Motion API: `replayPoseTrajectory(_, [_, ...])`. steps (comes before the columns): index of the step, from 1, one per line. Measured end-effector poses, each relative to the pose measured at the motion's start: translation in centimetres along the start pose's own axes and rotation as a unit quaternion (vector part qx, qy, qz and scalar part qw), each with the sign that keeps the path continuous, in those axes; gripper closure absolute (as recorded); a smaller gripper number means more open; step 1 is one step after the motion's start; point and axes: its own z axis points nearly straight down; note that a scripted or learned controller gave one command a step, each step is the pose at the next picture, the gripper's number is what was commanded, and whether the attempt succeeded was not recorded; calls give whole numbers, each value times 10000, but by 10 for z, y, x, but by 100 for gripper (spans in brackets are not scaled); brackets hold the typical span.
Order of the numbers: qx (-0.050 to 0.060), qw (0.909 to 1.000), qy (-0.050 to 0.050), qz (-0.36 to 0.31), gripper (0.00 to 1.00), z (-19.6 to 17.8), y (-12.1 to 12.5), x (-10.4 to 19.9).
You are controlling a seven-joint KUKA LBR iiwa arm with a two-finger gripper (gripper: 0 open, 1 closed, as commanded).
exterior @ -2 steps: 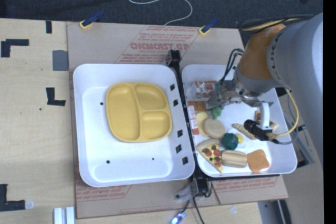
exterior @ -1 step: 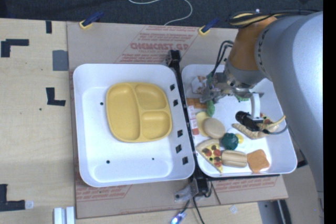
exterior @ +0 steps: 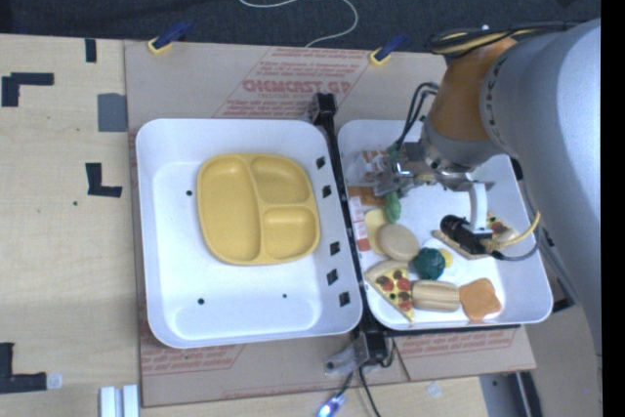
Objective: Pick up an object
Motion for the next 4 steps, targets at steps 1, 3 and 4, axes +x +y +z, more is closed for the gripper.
replayPoseTrajectory(1, [-18,10000,-18,11,0,-1,-19,3])
replayPoseTrajectory(3, [43,10000,34,-5,0,2,-69,2])
replayPoseTrajectory(4, [85,9999,50,-15,0,5,-52,0])
